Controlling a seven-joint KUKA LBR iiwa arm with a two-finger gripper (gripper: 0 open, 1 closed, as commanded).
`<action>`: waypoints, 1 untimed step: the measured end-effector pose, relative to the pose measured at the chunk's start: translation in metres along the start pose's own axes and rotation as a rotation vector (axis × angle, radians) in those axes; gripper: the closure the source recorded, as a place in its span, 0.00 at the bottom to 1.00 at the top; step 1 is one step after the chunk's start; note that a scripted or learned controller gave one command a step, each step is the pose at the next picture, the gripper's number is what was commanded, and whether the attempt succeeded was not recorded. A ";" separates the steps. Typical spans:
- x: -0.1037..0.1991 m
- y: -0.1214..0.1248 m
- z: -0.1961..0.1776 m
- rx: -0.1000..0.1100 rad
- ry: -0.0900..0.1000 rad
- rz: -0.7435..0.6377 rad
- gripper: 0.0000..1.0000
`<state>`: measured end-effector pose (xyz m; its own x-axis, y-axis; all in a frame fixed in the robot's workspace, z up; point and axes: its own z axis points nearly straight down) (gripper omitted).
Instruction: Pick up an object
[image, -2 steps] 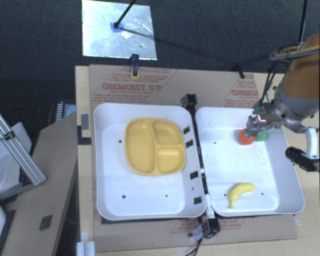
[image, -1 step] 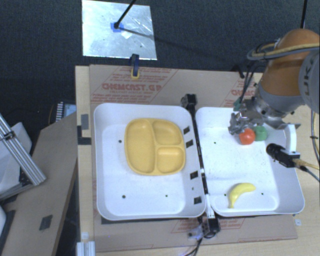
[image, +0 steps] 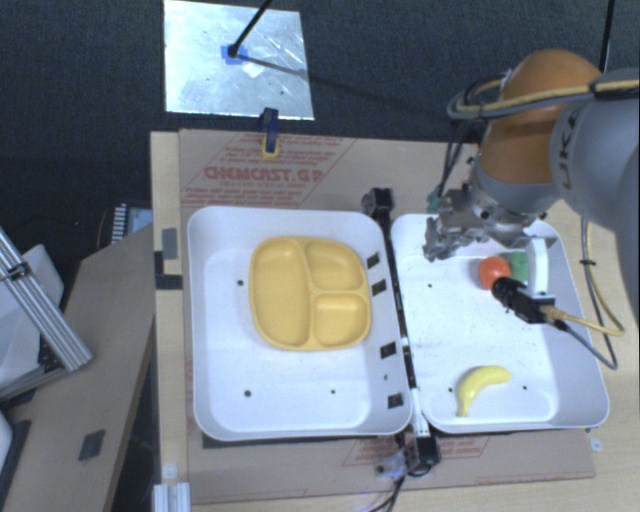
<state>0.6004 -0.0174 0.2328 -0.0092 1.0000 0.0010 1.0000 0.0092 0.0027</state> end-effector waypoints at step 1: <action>0.044 0.025 0.011 0.000 -0.001 0.001 1.00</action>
